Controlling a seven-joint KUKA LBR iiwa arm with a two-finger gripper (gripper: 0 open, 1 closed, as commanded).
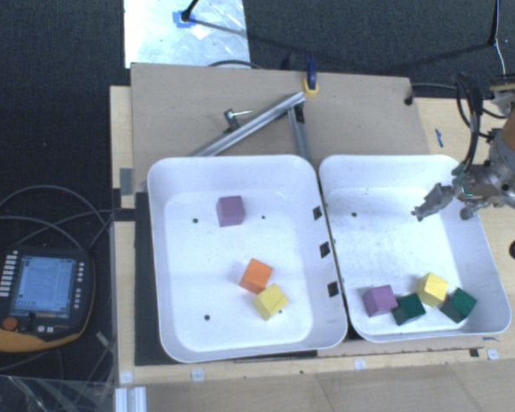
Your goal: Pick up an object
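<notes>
My gripper (442, 212) hangs over the far right part of the right bin (386, 172), open, with nothing between its fingers. Along that bin's near edge lie a purple cube (379, 299), a dark green cube (408, 308), a yellow cube (432, 288) and a green cube (458, 303), all well below the gripper in the view. The left bin (180, 178) holds a purple cube (230, 210) near its far side, plus an orange cube (256, 275) touching a yellow cube (271, 300) nearer the front.
A metal rod (249, 123) lies on the brown board behind the bins. Black clips (324, 249) sit on the seam between the bins. A teach pendant (39, 294) rests on the floor at left. Cables (472, 101) trail near the arm at right.
</notes>
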